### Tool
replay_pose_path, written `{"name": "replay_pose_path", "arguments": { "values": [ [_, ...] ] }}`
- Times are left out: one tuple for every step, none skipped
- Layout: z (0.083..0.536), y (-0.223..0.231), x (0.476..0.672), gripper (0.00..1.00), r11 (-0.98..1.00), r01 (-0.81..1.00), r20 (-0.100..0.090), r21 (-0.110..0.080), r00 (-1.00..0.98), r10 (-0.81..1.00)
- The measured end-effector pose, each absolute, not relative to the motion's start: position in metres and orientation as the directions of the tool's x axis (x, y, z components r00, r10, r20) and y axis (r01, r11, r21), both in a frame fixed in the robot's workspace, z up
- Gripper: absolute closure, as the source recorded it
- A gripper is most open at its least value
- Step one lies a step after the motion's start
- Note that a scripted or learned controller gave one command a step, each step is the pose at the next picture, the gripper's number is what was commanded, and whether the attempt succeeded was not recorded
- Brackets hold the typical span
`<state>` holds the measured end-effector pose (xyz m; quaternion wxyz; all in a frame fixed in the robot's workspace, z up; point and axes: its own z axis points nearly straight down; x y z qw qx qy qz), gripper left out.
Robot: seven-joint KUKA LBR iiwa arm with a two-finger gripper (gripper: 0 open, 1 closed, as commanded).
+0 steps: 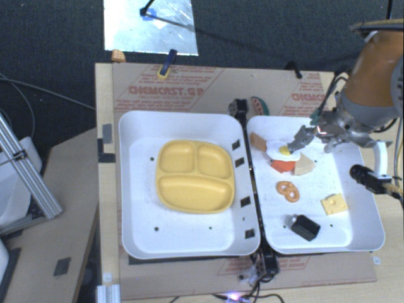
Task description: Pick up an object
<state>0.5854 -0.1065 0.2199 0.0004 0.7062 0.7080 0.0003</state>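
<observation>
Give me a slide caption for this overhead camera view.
Gripper hovers over the toy fried egg in the right bin, beside a pretzel and cheese wedge; yellow divided plate in the left bin.

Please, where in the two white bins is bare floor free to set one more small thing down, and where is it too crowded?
Free: the left bin floor around the yellow divided plate, mainly its front corners. In the right bin, the strip between the pretzel, black block and cheese wedge. Crowded: the right bin's back, where the gripper hangs over the fried egg and neighbouring food pieces.

Right bin [363, 235] crowded with food pieces; yellow tray [194, 175] fills left bin's [136, 169] middle.
</observation>
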Motion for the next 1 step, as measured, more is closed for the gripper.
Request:
{"name": "replay_pose_path", "arguments": {
  "values": [
    [0.0998, -0.1478, 0.5908, 0.00, 0.001, 1.000, -0.004, 0.014, -0.001, 1.000]
  ]
}}
